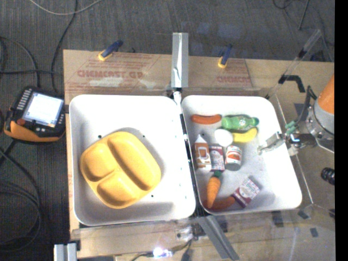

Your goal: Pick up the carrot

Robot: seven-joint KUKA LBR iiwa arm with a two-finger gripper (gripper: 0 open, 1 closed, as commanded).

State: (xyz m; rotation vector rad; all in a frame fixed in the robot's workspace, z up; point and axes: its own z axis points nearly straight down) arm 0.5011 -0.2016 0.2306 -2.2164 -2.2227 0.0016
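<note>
At the near edge of the right bin [283,200], the carrot [213,188] lies with its green top pointing far, just beside a brownish sausage [223,203] and a small red carton [246,191]. The gripper [270,142] hangs over the bin's right side; I cannot tell its state. The step seems to be the approach: next it must travel left and nearer, then descend over the carrot.

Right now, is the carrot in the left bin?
No, the carrot lies in the right bin, near its front wall; the left bin holds a yellow tray.
</note>
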